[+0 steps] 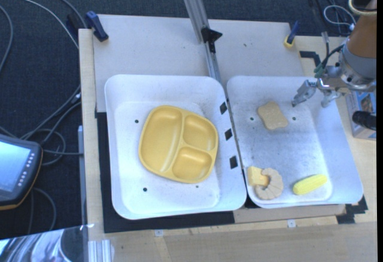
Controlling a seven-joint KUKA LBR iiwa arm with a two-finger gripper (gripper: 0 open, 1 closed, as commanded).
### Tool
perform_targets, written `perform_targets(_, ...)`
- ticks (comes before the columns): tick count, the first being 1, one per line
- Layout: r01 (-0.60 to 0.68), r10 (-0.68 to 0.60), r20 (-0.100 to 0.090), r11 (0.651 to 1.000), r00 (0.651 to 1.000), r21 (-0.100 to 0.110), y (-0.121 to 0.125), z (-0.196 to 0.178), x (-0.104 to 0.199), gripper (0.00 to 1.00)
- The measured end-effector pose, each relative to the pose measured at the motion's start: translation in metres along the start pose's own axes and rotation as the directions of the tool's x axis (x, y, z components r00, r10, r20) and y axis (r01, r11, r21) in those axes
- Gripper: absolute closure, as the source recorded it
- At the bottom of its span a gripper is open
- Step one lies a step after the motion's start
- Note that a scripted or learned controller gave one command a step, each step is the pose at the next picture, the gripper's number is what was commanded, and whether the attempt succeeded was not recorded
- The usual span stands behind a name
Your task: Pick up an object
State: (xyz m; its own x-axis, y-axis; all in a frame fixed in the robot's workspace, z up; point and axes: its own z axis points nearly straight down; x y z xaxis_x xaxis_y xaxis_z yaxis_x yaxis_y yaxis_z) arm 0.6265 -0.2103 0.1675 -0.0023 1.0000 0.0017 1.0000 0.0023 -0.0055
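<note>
Here, claw spread, empty, above right bin

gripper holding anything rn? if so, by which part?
Nothing is held. The gripper hangs open over the right bin's far edge, with nothing between its fingers. The nearest item, the bread slice, lies apart on the bin floor.

The arm is cut off by the right edge of the frame in the upper right, and its gripper is too small to tell how the fingers stand. At the left edge, a dark screen device is only partly in frame. The metal pole runs out past the top edge.
</note>
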Motion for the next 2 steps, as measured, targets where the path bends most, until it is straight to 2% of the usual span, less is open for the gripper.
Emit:
perform_targets(1,0.0,0.0,0.0,1.0,1.0,0.0,0.008,0.049,0.006,0.0)
perform_targets(2,0.001,-0.001,0.002,1.0,1.0,-0.007,0.009,0.034,0.006,1.0)
